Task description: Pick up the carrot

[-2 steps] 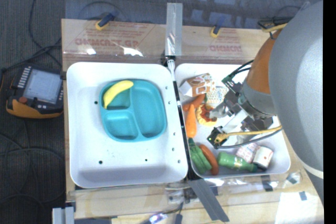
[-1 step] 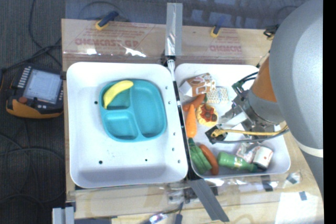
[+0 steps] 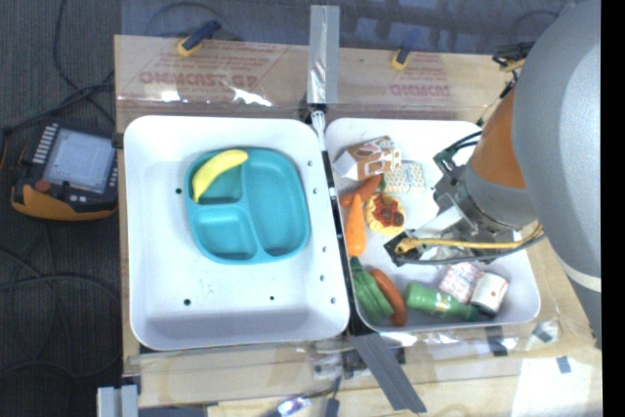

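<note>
The carrot point(image 3: 355, 226) is a slim orange piece lying lengthwise along the left wall of the right bin point(image 3: 527, 293), beside a red and yellow toy food point(image 3: 387, 211). A second orange piece point(image 3: 363, 187) touches its far end. The gripper point(image 3: 451, 200) hangs over the middle right of that bin, to the right of the carrot and apart from it. The grey arm with its orange band point(image 3: 503, 151) covers the bin's right side. Nothing shows in the gripper's grasp.
The right bin also holds two printed packets point(image 3: 379, 154), a green bottle point(image 3: 439, 300), a red sausage point(image 3: 389, 293), a green vegetable point(image 3: 367, 288) and small white cartons point(image 3: 476, 286). The left bin point(image 3: 156, 308) holds a blue divided plate point(image 3: 283, 229) with a banana point(image 3: 217, 169).
</note>
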You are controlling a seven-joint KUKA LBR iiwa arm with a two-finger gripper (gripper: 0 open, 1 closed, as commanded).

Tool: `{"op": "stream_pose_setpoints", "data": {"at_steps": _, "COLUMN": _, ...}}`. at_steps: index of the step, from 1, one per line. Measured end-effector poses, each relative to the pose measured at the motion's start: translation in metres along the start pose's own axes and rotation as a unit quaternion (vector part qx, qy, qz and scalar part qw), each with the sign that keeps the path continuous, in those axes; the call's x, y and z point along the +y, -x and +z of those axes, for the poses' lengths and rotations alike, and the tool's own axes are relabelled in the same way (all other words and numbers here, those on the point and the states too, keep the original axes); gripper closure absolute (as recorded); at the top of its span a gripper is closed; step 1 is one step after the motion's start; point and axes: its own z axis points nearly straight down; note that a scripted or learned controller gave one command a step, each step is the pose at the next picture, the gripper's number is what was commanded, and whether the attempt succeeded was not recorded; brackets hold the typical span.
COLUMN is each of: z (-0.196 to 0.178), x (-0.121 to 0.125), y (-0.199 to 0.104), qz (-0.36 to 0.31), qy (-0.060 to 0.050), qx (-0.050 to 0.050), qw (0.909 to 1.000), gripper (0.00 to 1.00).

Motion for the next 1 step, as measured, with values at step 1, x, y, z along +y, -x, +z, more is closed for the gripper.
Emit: {"op": "stream_pose_setpoints", "data": {"at_steps": 1, "z": 0.005, "x": -0.0139, "y": -0.0074, "qz": 0.067, "qy": 0.0, "qx": 0.004, "qw": 0.9977, "gripper": 1.0}}
